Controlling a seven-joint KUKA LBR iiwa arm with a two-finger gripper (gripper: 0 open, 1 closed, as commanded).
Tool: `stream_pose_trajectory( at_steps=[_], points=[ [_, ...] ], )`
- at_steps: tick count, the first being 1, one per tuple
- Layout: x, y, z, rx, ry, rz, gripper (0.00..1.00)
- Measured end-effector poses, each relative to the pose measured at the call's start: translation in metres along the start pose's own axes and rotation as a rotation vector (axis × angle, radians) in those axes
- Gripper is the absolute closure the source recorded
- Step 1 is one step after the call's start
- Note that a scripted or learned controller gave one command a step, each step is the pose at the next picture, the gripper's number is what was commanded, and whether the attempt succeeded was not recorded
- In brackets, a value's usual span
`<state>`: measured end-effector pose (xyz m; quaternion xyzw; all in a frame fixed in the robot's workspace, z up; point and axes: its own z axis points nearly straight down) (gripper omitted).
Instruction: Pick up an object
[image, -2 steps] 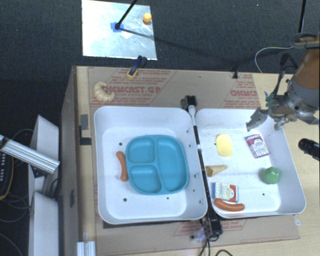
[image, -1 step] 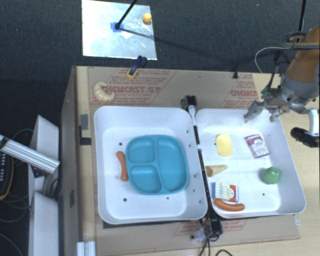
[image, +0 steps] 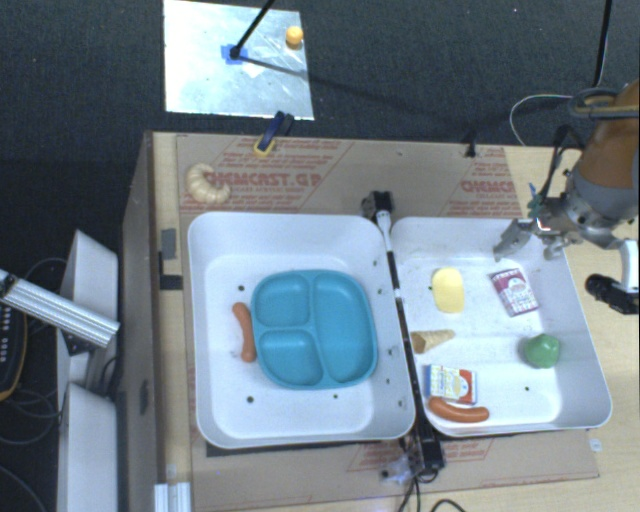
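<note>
Jaws (image: 528, 238) spread open, holding nothing, above right bin (image: 590, 330).

We count two white bins (image: 215, 330), side by side. We see two sausages: one (image: 245, 331) in the left bin, one (image: 459, 409) in the right. We also count one blue divided plate (image: 313, 328), one yellow block (image: 448, 289), one cone (image: 431, 341), one green ball (image: 542, 350), and two small packets (image: 514, 292) (image: 449, 382).
</note>
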<state>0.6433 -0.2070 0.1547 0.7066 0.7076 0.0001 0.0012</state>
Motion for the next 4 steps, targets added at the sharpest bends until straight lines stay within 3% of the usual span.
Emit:
stream_pose_trajectory(
  at_steps=[1,2,3,4],
  points=[
    [0.006,-0.013,0.071,0.002,0.002,0.000,0.00],
    [0.006,-0.012,0.059,-0.003,0.001,-0.002,1.00],
    [0.055,-0.096,0.069,0.000,0.002,0.000,1.00],
    [0.149,-0.096,-0.031,-0.002,0.002,-0.003,1.00]
  ],
)
